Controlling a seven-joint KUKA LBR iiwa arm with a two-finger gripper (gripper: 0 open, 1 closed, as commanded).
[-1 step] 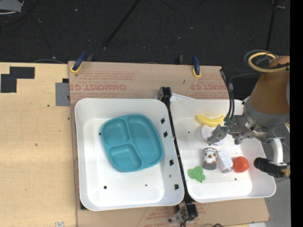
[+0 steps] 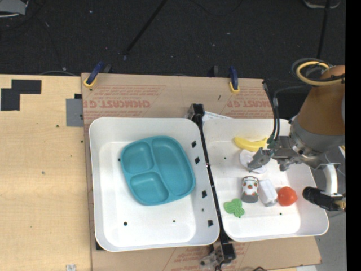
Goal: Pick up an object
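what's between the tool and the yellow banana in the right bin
Nothing visible. The tool sits just below the banana in the right bin, with a white object beside it, not between them.

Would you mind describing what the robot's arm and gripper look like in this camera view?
The arm enters from the right as a bulky rounded body, brownish orange on top and grey lower down near the wrist. A dark cable runs down alongside it toward the wrist. The gripper is a compact assembly of grey and dark metal parts, with small blocky pieces around its base.
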